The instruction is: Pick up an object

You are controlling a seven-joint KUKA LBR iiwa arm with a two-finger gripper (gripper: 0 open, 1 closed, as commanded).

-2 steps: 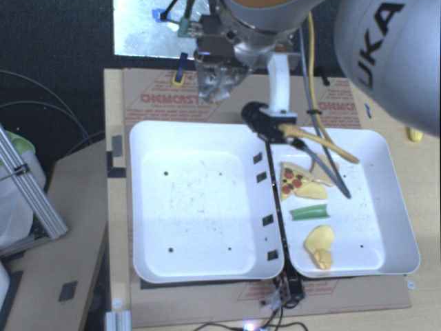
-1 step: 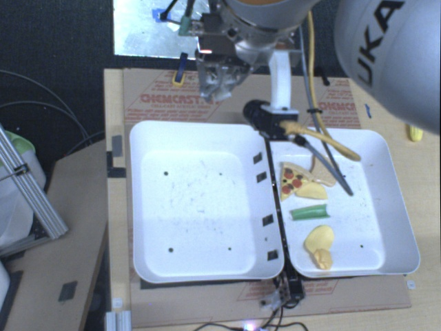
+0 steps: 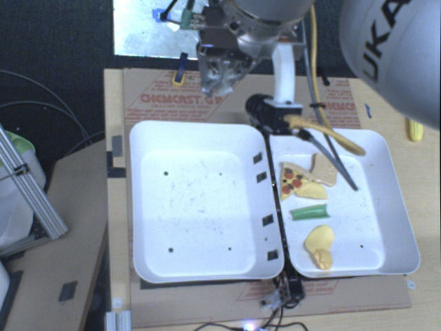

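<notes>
the gripper [image 3: 219, 81] is hanging blurred above the bench, and i am not able to tell whether its jaws are open or closed; nothing is showing between them. it is hovering over the brown cardboard just past the 12 o'clock rim of the left bin [image 3: 138, 185], toward that bin's 1 o'clock corner.

the things to pick are all lying in the right bin [image 3: 403, 212], off toward 4 and 5 o'clock from the gripper. a pizza slice [image 3: 295, 179] is lying near the divider, with a tan piece [image 3: 325, 171] tight against its 2 o'clock side. a green pod [image 3: 310, 213] is lying just beside the slice at 6 o'clock, and a yellow lumpy piece [image 3: 320, 245] is sitting further toward 6 o'clock, apart from the pod.

the step in hand is looking like the approach, with no grasp begun. the next move is calling for travel toward 4 o'clock, settling over one item and descending with jaws spread. the yellow piece, lying clear of its neighbours, is seeming the easier target.
</notes>
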